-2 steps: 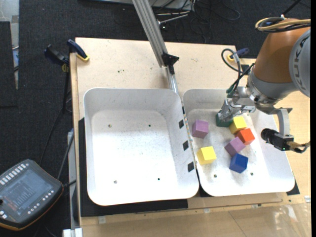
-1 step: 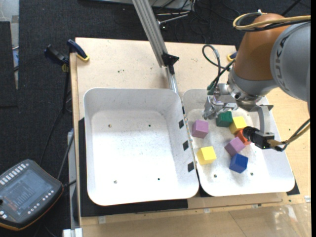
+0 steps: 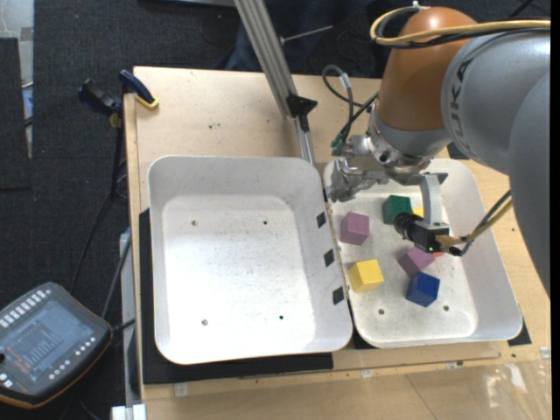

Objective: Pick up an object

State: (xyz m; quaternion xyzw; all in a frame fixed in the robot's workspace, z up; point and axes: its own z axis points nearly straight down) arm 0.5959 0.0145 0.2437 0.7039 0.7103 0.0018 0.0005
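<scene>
Pink cube lies loose in the upper-left area of the right bin, nearest candidate for a pick. Gripper sits over that bin's top-left corner, probably lining up on it. Open or closed: can't tell.

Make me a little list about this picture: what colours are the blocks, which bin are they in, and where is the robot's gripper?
bins: left bin and right bin, white, side by side
blocks: pink block, green block, yellow block, purple block, blue block
where: all five in the right bin
gripper: gripper over the right bin's far left corner, close to the pink block
holding: cannot tell
</scene>
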